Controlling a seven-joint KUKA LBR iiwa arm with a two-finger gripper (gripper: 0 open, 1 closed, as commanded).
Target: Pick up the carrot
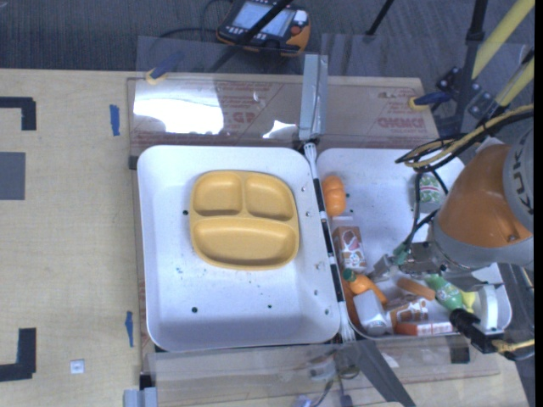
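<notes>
**Carrot in right bin, end effector low over the clutter**

Carrot [366, 285] lies in the right bin [373, 185], near the front left corner, just beside the divider between the two bins. It's tilted, touching or overlapping the packets around it; hard to tell which.

End effector [405, 259] is down in the right bin, just right of the carrot, over the pile of items at the bin's front. Can't tell whether it's spread or pressed together: the wrist blocks the view. Nothing visibly pinched.

Arm [484, 202] comes in from the right, orange band sitting above the wrist, cables looping over it.

Around the end effector, all in the right bin:
- brown snack packet [349, 246] just behind the carrot, against the divider
- orange round fruit [333, 195] further back along the divider, apart from the pile
- green bottle [450, 293] lying toward the front right, under the arm
- red-and-white packet [413, 312] at the front edge
- green-labelled item [429, 189] near the back right, partly hidden by the arm

Left bin [161, 253] holds a yellow divided plate [244, 219], three compartments, sitting toward the back centre, well apart from the carrot.

Bench [59, 227] is light wood with black and blue tape marks. A handheld controller [263, 24] sits behind the bins.
</notes>
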